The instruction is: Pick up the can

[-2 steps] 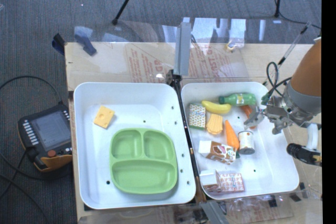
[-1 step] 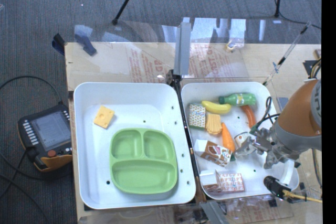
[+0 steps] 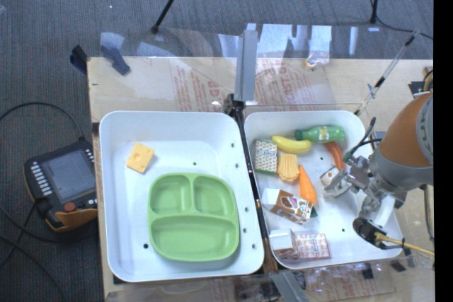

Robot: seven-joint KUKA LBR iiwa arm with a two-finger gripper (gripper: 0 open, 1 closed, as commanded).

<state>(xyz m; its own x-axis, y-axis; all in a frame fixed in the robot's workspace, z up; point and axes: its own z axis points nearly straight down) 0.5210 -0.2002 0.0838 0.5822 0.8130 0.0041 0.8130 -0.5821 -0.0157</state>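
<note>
White bins, two of them, sit side by side on the bench. L bin [image 3: 117,152] has a green tray [image 3: 192,217] w/ three parts and a yellow cheese block [image 3: 140,157] up near its top left corner. R bin [image 3: 340,219] is full of toy food: a banana [image 3: 291,145], a green bottle [image 3: 320,133] just behind it, a carrot [image 3: 306,185], a brown carton [image 3: 290,206], and a pink box [image 3: 311,246] at the front edge.

Grey arm w/ an orange band [image 3: 410,134] comes in from the right, down into the R bin. Its claw [image 3: 341,184] is low, nr the middle of that bin. A small silver and red thing, prob. the can [image 3: 330,175], is right at the claw's tip, just right of the carrot. It's too small and blurry, so I can't tell if the claw is wide, narrow, or holding it.
</note>
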